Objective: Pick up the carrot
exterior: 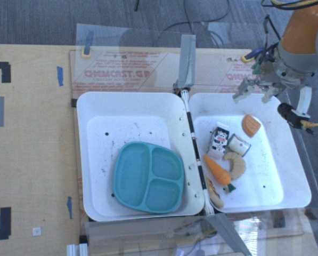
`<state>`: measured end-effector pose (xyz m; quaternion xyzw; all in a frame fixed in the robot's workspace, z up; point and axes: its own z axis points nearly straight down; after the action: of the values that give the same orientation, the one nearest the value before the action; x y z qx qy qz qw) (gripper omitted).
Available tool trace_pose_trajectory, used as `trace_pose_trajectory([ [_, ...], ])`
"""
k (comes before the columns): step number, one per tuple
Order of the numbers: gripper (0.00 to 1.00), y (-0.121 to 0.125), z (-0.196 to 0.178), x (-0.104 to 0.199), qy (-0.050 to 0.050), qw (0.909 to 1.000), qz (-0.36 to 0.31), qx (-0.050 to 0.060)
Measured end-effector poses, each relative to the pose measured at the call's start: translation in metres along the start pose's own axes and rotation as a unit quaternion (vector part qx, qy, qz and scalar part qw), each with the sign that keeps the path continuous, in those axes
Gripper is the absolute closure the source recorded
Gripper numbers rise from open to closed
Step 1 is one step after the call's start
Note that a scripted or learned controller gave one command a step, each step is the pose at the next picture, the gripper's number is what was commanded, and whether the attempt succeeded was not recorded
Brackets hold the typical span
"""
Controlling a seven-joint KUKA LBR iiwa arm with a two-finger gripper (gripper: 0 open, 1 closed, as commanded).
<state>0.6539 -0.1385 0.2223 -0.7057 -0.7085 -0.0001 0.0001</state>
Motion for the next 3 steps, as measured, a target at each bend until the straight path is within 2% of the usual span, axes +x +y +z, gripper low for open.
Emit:
trace_pose_trajectory([
  [1, 0.00, -0.068, 0.084, 0.004, 0.000, 0.9928, -0.120, 0.000],
  [2, 0.00, -0.121, 0.087, 0.041, -0.002, 0.9951, -0.098, -0.005],
  [3, 0.00, -0.159, 0.103, 0.037, -0.002, 0.9765, -0.215, -0.008],
])
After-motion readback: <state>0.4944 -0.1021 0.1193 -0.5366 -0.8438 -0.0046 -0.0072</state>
